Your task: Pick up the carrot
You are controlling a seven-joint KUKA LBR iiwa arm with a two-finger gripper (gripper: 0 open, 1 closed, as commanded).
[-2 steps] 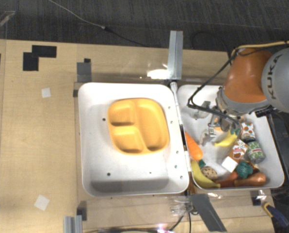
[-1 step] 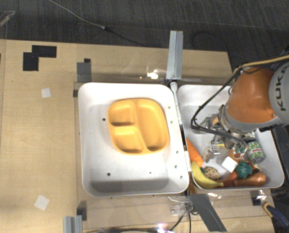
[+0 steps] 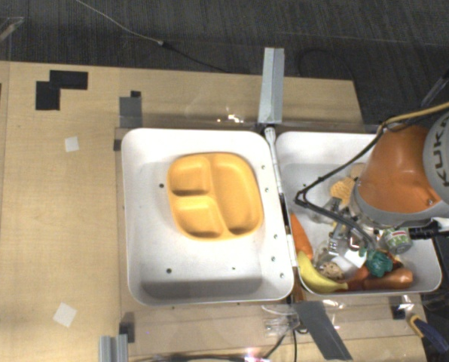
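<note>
the carrot (image 3: 300,235) lies in the right bin (image 3: 285,157), tight along its left wall, slanting down toward a banana (image 3: 319,276) at the near edge. going from the left, i see the left bin (image 3: 145,225) holding a yellow divided plate (image 3: 212,194) with bare white floor all round it. past the divider, the right bin's near corner is crowded: banana, a green item (image 3: 379,262) and a brown-red item (image 3: 386,279) packed together. the gripper (image 3: 343,241) hangs just right of the carrot, over this clutter; whether it is released or clenched i cannot tell. free floor shows at the bin's far left part.
</note>
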